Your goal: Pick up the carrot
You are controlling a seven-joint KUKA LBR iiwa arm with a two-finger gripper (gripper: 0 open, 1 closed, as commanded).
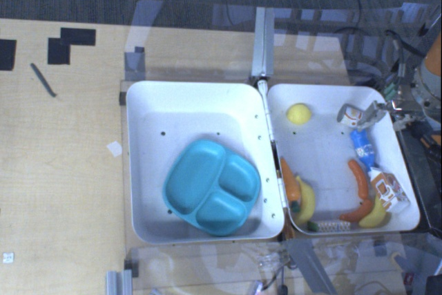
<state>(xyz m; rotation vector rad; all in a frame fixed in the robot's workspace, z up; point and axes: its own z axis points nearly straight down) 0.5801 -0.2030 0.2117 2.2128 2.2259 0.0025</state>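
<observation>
The carrot (pixel 291 180) is a slim orange piece lying along the left wall of the right bin (pixel 324 148), its lower end against a yellow banana (pixel 305 202). My gripper (pixel 362 113) hovers over the far right part of that bin, well away from the carrot, up and to its right. Its fingers (pixel 348 113) stand apart with nothing between them. Just below the gripper lies a blue bottle (pixel 362 147).
The right bin also holds a yellow ball (pixel 299 114), a red sausage (pixel 360 179), a white and brown packet (pixel 387 194), a second banana (pixel 373 219) and a small spring (pixel 334 225). A blue divided plate (pixel 211 187) lies in the left bin (pixel 159 114).
</observation>
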